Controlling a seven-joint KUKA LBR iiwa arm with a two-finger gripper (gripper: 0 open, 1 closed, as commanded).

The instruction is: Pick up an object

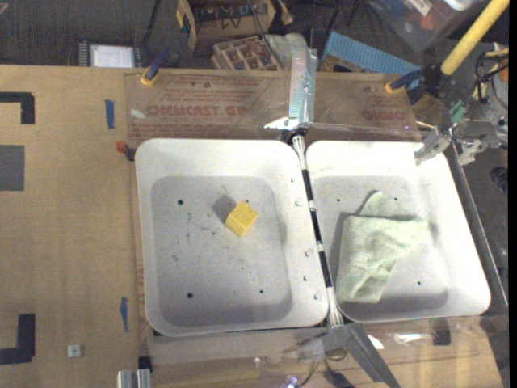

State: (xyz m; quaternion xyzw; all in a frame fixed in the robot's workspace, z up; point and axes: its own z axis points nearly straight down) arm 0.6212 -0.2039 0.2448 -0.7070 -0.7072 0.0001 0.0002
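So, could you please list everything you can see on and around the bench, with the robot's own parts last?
Block: one, yellow, lying in the left bin, near its middle.
Cloth: one, pale green, crumpled in the right bin, toward its near side.
Left bin: one, white, shallow, on the bench.
Right bin: one, white, shallow, touching the left bin along the centre seam.
Bench: one, tan board with black corner marks and blue tape strips.
Clutter: several boxes and cables, behind the bench.
Arm: one, grey metal parts at the right edge, above the right bin's far corner; gripper state unclear.
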